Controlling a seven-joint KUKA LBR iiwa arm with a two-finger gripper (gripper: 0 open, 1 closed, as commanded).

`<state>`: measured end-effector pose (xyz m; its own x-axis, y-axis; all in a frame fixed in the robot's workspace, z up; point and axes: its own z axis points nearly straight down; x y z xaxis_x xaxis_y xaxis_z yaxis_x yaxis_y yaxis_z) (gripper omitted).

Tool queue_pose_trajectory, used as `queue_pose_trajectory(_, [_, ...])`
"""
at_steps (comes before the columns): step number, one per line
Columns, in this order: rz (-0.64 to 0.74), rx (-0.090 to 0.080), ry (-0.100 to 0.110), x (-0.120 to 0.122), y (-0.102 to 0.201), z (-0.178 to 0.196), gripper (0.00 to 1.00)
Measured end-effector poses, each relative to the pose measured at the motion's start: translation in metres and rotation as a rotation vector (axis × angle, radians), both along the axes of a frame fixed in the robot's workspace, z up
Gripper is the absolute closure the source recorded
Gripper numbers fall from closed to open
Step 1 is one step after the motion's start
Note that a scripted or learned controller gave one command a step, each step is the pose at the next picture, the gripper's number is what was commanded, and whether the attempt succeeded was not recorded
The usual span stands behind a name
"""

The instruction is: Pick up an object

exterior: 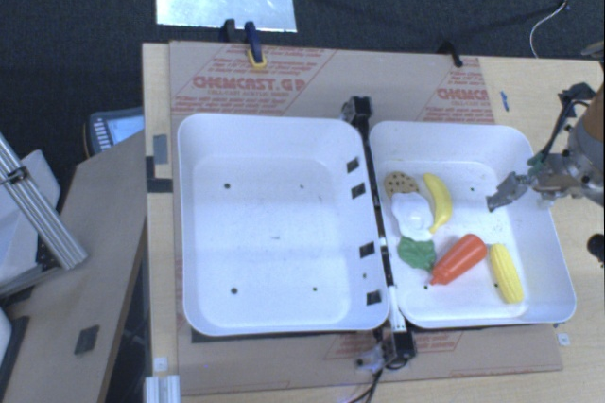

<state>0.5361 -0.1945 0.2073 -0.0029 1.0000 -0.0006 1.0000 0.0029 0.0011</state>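
Camera view, looking down at a slant on the surface (161, 202) carrying two white bins. Nearest the lower edge of the right bin (544, 302) lie an ear of corn (506, 272) and an orange carrot (458, 259), the carrot's leafy end just beside a green leaf-shaped piece (417, 252). Behind these sit a white egg-like piece (411, 212), a yellow banana (438, 200) touching it, and a brown cookie (400, 182) against the divider. The left bin (274, 231) adjoins it. The gripper (506, 193) hangs over the right bin's far right part, apart from every object; whether the jaws stand open or closed cannot be told, and nothing is visible between them. Judged step: approach, no object yet grasped. The next move calls for centring over one item, perhaps the corn, and descending.
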Motion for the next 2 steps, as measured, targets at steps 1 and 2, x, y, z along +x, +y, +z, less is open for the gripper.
queue_pose_trajectory(1, [-0.001,0.002,0.001,-0.05,0.02,-0.074,0.0])
queue_pose_trajectory(2, [-0.001,-0.001,-0.003,-0.048,0.019,-0.062,1.0])
